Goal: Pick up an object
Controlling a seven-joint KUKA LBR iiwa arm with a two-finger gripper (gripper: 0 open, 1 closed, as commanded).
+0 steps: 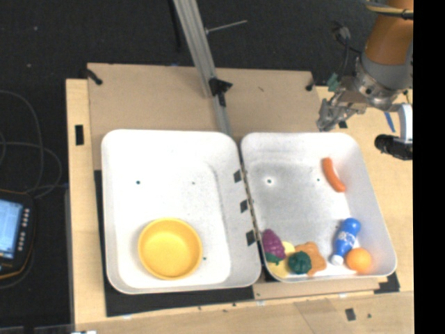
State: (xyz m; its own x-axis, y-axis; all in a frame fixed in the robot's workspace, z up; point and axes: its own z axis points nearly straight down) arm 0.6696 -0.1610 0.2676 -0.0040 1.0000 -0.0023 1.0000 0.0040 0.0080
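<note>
My gripper (pixel 332 117) hangs above the far right corner of the right bin (pixel 299 193), its fingers apart and nothing between them. In that bin an orange sausage-shaped toy (pixel 334 174) lies near the far right wall, below and just in front of the gripper. Along the near edge sit a purple grape bunch (pixel 272 245), a dark green toy (pixel 300 261) on a tan piece (pixel 314 254), a blue and white bottle (pixel 345 239) and an orange ball (pixel 359 260). A yellow bowl (pixel 170 248) rests in the left bin (pixel 167 179) near its front.
A grey metal pole (pixel 201 54) slants from the top of the view down to the divide between the bins. A tablet (pixel 10 232) and cables lie off the bench at left. The bench board (pixel 153 96) stretches bare behind the bins.
</note>
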